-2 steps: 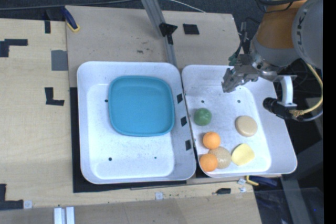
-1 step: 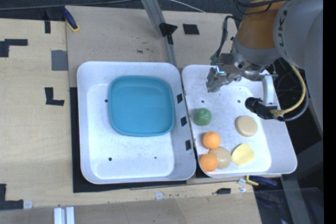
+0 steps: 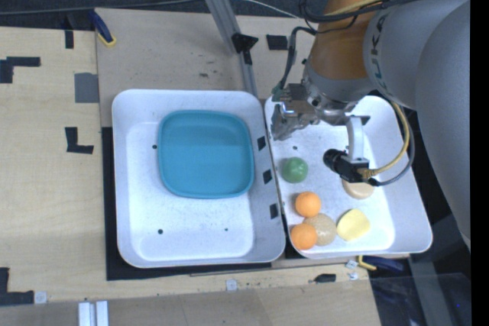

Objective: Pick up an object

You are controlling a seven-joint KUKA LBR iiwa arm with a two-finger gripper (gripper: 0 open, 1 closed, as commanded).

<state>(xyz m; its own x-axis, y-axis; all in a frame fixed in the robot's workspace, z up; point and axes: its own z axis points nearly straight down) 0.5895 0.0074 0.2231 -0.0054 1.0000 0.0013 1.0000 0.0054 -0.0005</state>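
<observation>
The right bin (image 3: pixel 397 237) holds several small objects: a green ball (image 3: pixel 294 169), two orange balls (image 3: pixel 308 204) (image 3: pixel 303 235), a beige round piece (image 3: pixel 323 228), a yellow piece (image 3: pixel 353 224) and a tan piece (image 3: pixel 357 188) partly under the arm's black fitting. My gripper (image 3: pixel 284 123) hangs over the bin's upper left corner, just above and left of the green ball, apart from it. I see nothing between its fingers.
The left bin (image 3: pixel 137 240) holds a blue square plate (image 3: pixel 205 153). A metal pole (image 3: pixel 221 8) slants in from the top to the bins' shared rim. The arm's grey body and cables cover the right bin's upper right part.
</observation>
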